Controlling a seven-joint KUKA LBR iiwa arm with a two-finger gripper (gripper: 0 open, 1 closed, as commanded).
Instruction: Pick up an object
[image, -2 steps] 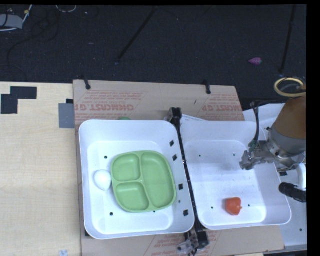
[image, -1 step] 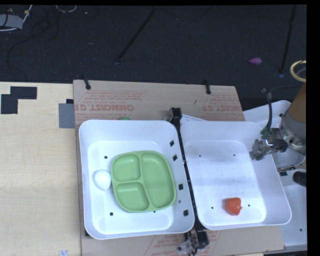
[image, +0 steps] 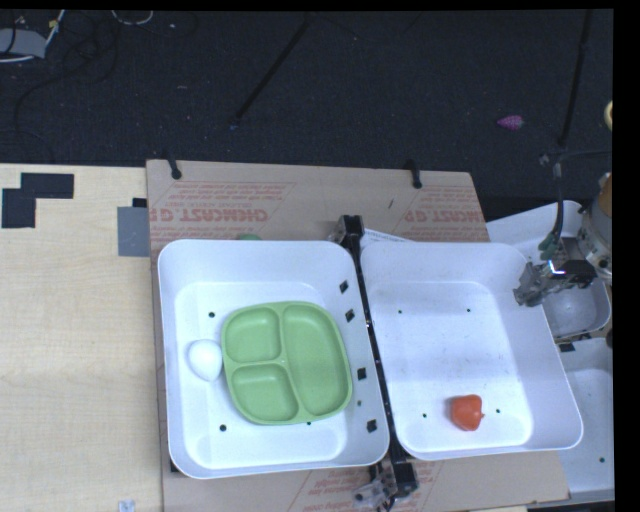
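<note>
Fingers: you can see the gripper (image: 540, 280) at the right edge, just outside the right bin's far right rim; whether its fingers are open or closed you cannot tell from this view.
Red object: your likely target, a small red-orange object (image: 466, 412), lies on the floor of the right bin (image: 440, 265) near its front right corner, well apart from the gripper.
Left bin: the left bin (image: 250, 255) holds a green three-compartment tray (image: 286, 362) near its middle.
White ball: a small white ball (image: 205, 359) sits touching the tray's left edge.
Surface: both bins rest side by side on a cardboard sheet (image: 300, 205) on the surface.
</note>
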